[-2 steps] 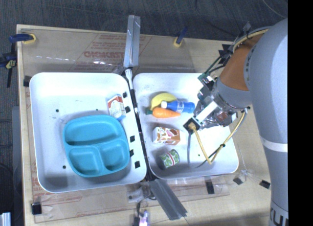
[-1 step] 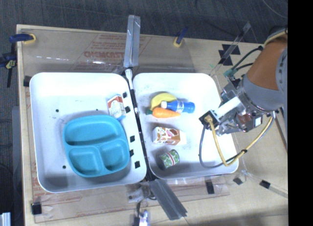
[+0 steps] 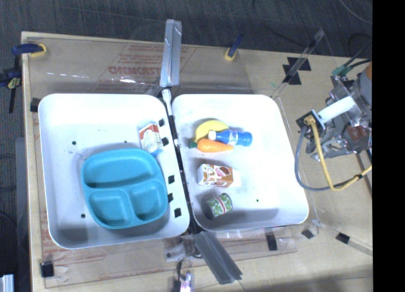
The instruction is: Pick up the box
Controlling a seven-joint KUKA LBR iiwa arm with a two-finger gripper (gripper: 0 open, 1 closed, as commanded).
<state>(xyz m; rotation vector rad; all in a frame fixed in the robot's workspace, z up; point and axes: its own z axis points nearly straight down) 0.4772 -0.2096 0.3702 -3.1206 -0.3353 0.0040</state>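
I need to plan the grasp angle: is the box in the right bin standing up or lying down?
Lying down. The box rests flat on the right bin floor, its broad printed face turned up toward the camera.

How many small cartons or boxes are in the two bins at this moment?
2. One carton lies in the left bin, by the divider just above the blue tray. The other carton lies in the right bin, between the carrot and the green can. None looks hidden.
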